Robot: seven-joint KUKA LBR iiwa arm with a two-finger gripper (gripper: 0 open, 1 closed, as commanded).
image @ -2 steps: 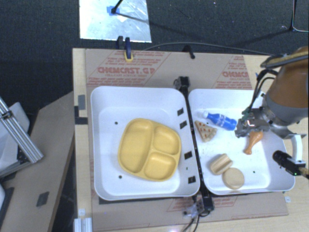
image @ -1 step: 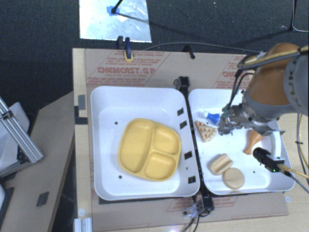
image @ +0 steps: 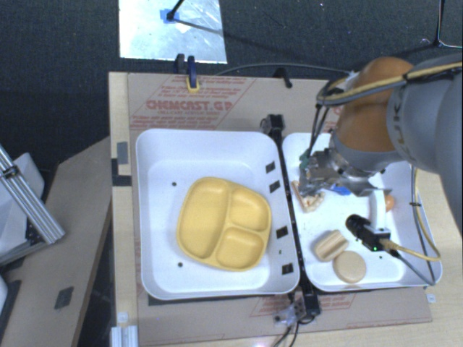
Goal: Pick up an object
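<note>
Red print on the brown paper-faced sheet [image: 217, 96] under the bins reads "CHEMCAST GP". More red lettering along the sheet's lower edge is too small to read. The sheet lies on a pale wooden bench [image: 79, 194], with dark carpet [image: 58, 49] around it. A shiny silver square plate [image: 170, 20] lies on the carpet at the upper left of the frame. A yellow-and-blue clamp [image: 189, 71] sits at the sheet's top edge.

The left white bin [image: 155, 194] holds a yellow plastic divided plate [image: 224, 223]. The right white bin [image: 376, 275] holds the loose things. A pale tan waffle-like piece [image: 307, 201] lies by its left wall. A tan bun-shaped block [image: 329, 244] and a round tan disc [image: 349, 267] lie just beside each other near its lower edge. A small orange ball [image: 391, 202] lies nearer the right wall.

The gripper [image: 313, 185] hangs low in the right bin's upper left part, over the waffle-like piece. Whether it is released or clenched on anything cannot be told.
</note>
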